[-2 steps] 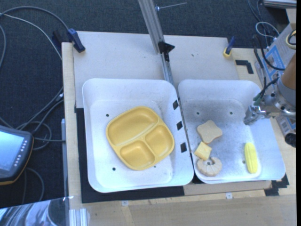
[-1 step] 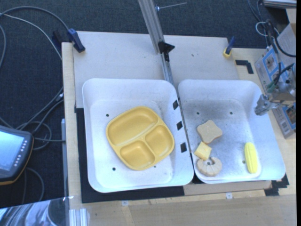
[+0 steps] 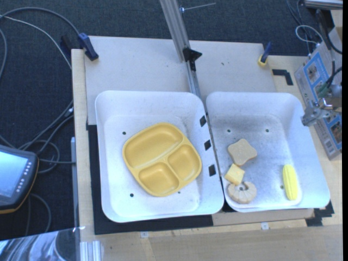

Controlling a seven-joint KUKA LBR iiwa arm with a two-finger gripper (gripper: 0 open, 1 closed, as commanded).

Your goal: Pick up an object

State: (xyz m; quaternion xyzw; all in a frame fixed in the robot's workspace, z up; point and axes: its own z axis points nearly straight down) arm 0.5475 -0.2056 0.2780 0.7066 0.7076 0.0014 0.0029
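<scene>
The right bin [image 3: 272,105] holds several small items. A tan toast-shaped piece [image 3: 242,151] lies near its middle. Just below it is a small yellow block [image 3: 235,174], touching a round tan ring-shaped piece [image 3: 242,192] at the bin's front edge. A yellow corn-like stick [image 3: 290,181] lies apart from them at the front right. The left bin [image 3: 111,113] holds a yellow divided plate [image 3: 161,159] with three compartments, lying flat and turned at an angle.
A metal pole [image 3: 176,20] slants in from the top and ends at the divider between the bins. Grey hardware with blue labels and cables [image 3: 323,105] overhangs the right bin's far right rim. Clamps [image 3: 88,46] sit at the board's back corners.
</scene>
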